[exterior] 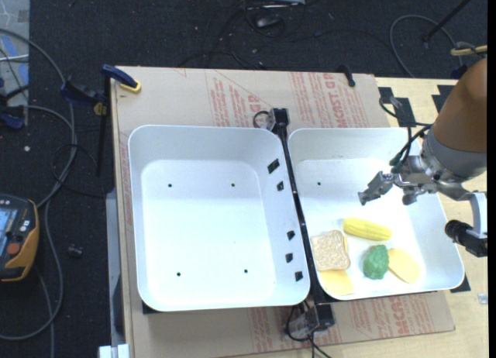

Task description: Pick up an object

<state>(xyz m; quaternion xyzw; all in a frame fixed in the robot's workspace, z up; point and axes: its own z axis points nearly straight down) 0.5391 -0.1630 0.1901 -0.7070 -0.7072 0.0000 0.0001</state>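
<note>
Robot hand (377, 188) hovered over right bin (434, 283), fingers slightly apart and holding nothing, above corn (367, 229), bread (330, 249), green lump (376, 262), lower right of frame.

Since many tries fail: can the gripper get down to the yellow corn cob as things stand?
Probably yes. The gripper hovers in the right bin just above the corn cob, with bare floor between; the green piece lies on its far side.

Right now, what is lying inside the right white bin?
In the right bin, near its front edge: a yellow corn cob, a tan bread slice, a green piece and two flat yellow pieces. The arm covers part of the bin's far right side.
</note>
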